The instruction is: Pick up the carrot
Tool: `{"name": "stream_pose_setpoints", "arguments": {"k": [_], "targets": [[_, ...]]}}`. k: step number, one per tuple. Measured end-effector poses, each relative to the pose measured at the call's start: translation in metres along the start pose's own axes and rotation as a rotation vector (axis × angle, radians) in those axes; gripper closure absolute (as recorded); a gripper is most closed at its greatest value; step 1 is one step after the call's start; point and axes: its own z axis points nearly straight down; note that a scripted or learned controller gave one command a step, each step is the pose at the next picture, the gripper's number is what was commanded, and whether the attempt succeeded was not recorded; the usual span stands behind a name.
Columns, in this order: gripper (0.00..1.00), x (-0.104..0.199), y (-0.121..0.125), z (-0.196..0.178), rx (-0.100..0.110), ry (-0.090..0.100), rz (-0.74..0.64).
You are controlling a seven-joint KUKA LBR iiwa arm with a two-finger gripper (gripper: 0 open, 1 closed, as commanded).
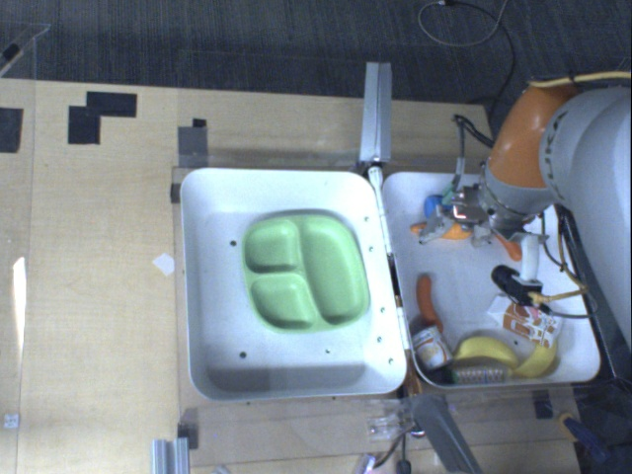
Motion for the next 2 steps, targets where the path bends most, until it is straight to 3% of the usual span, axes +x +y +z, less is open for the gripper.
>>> {"name": "stream_pose_setpoints", "arguments": {"k": [1, 2], "targets": [[0.0, 0.002, 0.035, -0.005, 0.037, 0.002, -0.14], [0.0, -0.028, 0.038, 0.004, 0.048, 0.005, 0.234]]}}
